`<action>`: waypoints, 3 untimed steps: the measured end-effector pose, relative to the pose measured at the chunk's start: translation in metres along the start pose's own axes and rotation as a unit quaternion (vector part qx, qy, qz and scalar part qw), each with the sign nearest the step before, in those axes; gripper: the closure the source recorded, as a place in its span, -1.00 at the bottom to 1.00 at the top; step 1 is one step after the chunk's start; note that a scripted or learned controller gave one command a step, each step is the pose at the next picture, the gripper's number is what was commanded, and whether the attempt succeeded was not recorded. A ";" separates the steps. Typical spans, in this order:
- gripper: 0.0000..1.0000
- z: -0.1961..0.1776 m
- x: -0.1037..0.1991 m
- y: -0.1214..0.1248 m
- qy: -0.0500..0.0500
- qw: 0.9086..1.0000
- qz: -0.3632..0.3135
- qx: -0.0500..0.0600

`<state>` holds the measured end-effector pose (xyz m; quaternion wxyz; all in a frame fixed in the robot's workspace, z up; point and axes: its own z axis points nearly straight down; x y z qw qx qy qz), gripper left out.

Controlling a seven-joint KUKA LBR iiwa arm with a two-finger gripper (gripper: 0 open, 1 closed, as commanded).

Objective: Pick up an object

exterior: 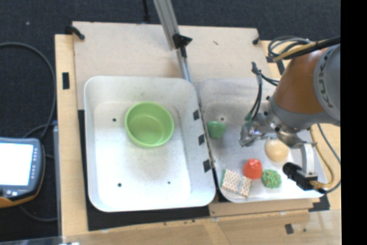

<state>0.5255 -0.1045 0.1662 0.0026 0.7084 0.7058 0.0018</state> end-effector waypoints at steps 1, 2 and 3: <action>1.00 -0.063 0.003 0.001 0.000 1.000 -0.003 -0.001; 1.00 -0.069 0.003 0.002 0.000 1.000 -0.004 0.002; 1.00 -0.063 0.059 0.008 0.001 1.000 -0.006 0.003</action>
